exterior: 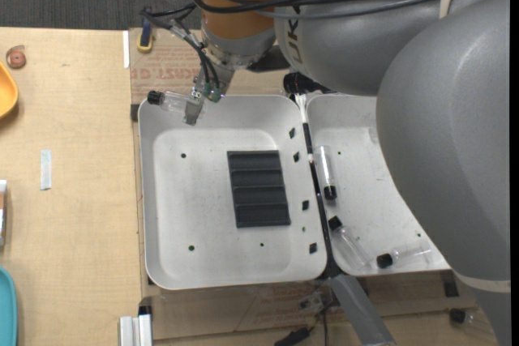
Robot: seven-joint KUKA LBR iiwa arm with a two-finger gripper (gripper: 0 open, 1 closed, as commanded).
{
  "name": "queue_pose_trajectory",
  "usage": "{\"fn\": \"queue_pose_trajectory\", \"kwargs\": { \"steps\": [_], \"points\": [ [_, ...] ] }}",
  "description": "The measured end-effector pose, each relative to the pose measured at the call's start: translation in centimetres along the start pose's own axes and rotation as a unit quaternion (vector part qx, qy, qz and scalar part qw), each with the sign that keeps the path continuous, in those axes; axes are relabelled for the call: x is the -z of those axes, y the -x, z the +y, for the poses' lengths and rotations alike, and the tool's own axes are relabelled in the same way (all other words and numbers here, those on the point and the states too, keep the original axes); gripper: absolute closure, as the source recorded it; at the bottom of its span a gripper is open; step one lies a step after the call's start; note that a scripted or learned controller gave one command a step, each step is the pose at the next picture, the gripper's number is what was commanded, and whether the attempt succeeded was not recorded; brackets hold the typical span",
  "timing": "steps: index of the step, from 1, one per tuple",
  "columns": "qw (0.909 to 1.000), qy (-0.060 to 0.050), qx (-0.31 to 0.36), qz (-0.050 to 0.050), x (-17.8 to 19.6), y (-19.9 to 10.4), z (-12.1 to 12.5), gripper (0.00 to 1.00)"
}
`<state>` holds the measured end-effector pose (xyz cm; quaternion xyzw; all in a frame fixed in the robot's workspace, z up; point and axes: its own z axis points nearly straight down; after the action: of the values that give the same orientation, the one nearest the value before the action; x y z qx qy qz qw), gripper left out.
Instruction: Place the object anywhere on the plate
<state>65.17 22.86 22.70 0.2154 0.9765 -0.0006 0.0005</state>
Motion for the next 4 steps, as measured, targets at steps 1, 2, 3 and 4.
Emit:
{"fn": "queue_pose_trajectory", "kwargs": {
  "steps": [1, 2, 3, 4],
  "points": [
    [0.9857, -0.001, -0.168, 0.001, -2.1, -0.4, -0.4, 1.00],
    [0.9713, -0.001, -0.238, 0.001, -5.8, -3.2, -2.6, 1.00],
    [0.9741, -0.001, -0.226, 0.001, -4.0, -9.0, -5.4, 1.00],
    [0.9888, -0.001, -0.149, 0.000, 7.1, -9.0, -6.2, 1.00]
  ]
}}
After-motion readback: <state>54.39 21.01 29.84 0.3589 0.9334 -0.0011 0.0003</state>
